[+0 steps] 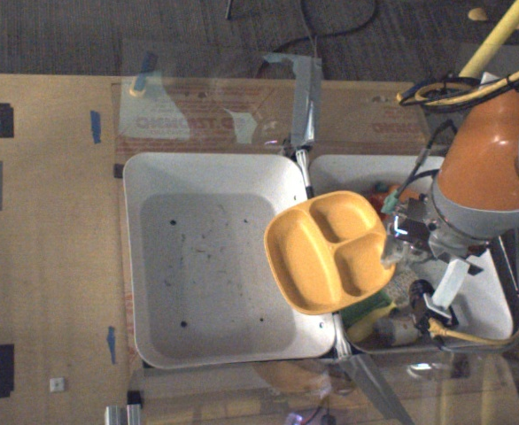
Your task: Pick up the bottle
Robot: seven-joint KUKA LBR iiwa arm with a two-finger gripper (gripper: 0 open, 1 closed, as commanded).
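Note:
My gripper (391,248) is shut on the right rim of an orange divided plate (326,251). The plate hangs tilted over the wall between the two bins. Below the gripper in the right bin (500,319) lies a pile of small items. One is a grey, rounded object (399,331) that may be the bottle, but I cannot tell. The plate and the arm hide much of that bin.
The left bin (153,184) is a shallow white tray with small specks on its floor. A yellow-green item (370,311) and a red item (389,200) show at the plate's edges. Yellow and black cables (437,89) run behind the arm's orange band (490,153).

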